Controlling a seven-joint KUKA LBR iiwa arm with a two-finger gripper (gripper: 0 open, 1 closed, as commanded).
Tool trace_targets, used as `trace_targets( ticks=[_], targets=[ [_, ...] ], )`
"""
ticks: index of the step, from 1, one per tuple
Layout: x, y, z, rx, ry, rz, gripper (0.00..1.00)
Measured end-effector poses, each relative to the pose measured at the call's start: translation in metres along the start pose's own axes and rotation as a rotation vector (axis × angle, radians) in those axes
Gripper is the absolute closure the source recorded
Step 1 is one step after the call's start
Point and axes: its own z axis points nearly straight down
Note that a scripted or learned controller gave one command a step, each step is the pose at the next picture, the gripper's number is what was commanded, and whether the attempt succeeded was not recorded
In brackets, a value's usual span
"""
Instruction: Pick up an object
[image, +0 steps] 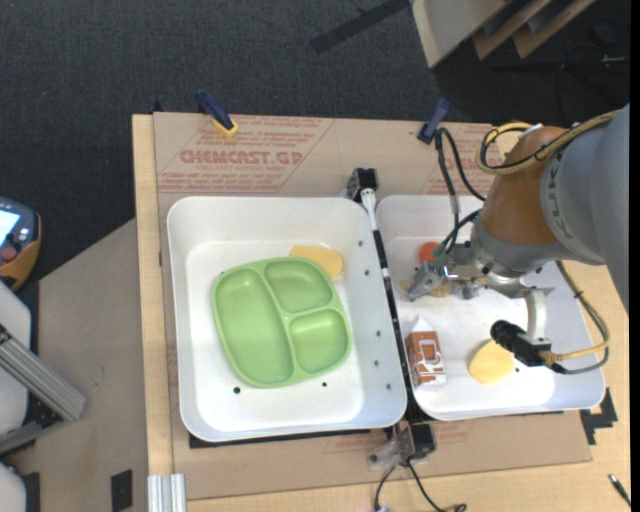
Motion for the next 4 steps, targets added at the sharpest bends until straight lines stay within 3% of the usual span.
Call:
trace_targets(
  ticks=[1, 2, 3, 4],
  targets=[
    [-0.024, 0.049, -0.006, -0.002, -0.002, 0.002, 0.0],
    [-0.023, 0.048, -0.016, 0.0, -0.001, 0.002, 1.0],
    [-0.016, 0.045, -0.07, -0.001, 0.0, 0.003, 1.0],
    [0.018, 0.092, -0.11, -0.006, 0.0, -0.001, 1.0]
  ],
)
